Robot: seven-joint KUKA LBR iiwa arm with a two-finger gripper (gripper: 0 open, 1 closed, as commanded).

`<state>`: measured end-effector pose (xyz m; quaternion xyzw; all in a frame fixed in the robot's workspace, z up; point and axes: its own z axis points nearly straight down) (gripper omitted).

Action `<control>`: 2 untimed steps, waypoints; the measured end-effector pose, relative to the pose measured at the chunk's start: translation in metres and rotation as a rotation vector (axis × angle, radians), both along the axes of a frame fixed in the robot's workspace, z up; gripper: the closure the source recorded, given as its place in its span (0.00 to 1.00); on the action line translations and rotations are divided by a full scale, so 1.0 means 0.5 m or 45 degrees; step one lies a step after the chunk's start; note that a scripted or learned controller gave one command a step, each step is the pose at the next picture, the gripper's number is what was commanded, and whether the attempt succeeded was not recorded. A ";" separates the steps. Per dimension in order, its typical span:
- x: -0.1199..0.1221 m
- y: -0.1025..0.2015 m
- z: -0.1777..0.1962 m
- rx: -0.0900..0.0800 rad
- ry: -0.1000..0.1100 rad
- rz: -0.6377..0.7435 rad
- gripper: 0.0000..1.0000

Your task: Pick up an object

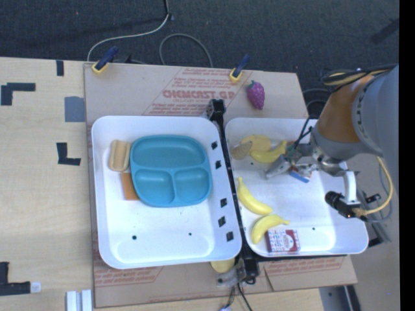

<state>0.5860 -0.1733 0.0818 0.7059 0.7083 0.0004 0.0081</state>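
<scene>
Nearest, a red-and-white carton (283, 241) with unreadable print lies at the right bin's (337, 235) six o'clock, touching a banana (267, 225). At ten o'clock the gripper (280, 167) sits beside yellow fruit (264, 150); its grip cannot be told. "CHEMCAST GP" marks the board (188, 94).

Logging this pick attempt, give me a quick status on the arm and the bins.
Pincer low in right bin, beside the top banana. Nothing seen between its fingers. Two more bananas and a red box nearby.
</scene>
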 end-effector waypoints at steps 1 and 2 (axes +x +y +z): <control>0.100 0.125 0.008 0.012 0.012 -0.006 0.00; 0.151 0.075 0.001 0.028 0.077 0.012 0.00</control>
